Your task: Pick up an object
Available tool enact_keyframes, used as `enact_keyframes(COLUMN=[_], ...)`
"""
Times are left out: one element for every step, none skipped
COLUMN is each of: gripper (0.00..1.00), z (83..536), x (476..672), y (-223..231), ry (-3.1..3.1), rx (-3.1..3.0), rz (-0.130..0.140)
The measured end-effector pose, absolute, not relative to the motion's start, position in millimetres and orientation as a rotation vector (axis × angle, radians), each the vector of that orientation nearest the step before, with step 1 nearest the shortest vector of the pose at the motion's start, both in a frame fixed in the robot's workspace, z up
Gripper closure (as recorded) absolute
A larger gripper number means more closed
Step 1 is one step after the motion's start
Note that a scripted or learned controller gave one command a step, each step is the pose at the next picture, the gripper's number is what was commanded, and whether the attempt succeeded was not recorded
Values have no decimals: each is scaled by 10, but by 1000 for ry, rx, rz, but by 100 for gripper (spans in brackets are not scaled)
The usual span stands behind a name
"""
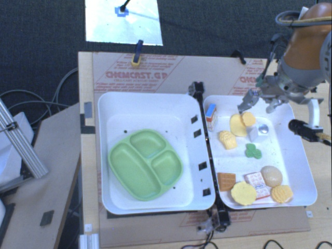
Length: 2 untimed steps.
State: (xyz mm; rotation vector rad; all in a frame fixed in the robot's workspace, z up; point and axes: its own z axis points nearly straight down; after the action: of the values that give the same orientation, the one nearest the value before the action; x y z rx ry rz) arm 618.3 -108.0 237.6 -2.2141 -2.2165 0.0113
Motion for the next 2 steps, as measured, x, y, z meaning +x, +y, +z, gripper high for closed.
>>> enact_keyframes(gripper=[0, 0], z=[2453, 1976], x=[6205, 6304], y=[-1078, -1058], ry=[-2226, -2227], rx=[-2219, -2216], rz=[-1, 1])
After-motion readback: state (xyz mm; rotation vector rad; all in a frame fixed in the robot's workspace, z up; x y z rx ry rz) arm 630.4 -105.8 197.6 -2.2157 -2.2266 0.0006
